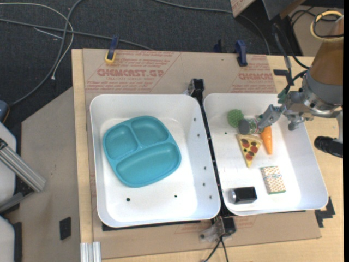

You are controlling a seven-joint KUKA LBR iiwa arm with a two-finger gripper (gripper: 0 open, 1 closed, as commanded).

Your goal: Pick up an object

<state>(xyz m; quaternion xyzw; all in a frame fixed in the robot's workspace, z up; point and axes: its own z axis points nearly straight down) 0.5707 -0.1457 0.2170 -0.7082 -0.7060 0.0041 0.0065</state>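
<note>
The arm reaches in from the right over the right bin, and its gripper hangs low over the bin's upper middle. The fingers point left and down, and their tips sit at the top of the carrot, which lies lengthwise just below them. Whether the tips touch the carrot or only hover over it is hard to tell, and I cannot tell whether they are apart or together.

Just left of the fingertips lies a small grey lump, touching a green ball above it. A pizza slice lies just beside the carrot on its left. Lower down are a patterned card and, near the front wall, a black block.

The left bin holds a blue divided plate, well apart from the gripper.
</note>
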